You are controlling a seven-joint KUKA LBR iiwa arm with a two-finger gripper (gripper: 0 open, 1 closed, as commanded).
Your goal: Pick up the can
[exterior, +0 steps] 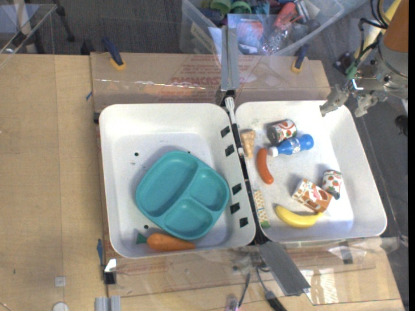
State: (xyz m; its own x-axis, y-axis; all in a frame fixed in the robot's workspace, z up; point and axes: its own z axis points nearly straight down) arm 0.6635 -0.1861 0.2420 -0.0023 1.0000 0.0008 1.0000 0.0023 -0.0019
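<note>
— Looking at the can (281,131) first: I see it lying on its side in the right bin (366,193), at the bin's far end, touching the blue bottle (293,144) that lies just beside it on the near side.

— And where do you have the fingers (345,101)?

— I see them hanging above the far right corner of that bin, off its rim. Whether they are apart or together I cannot tell; the wrist is a grey tangle at this angle.

— So which way does the can lie from them?

— To their left and a touch nearer the camera, near rather than well apart. Its long axis runs roughly left to right, tilted a little.

— What does that mean for the reach?

— I judge I must carry the fingers leftward over the bin, then close across the can's short width, keeping off the blue bottle. The sausage (264,166) and banana (297,216) lie farther from the fingers, out of the way.
</note>
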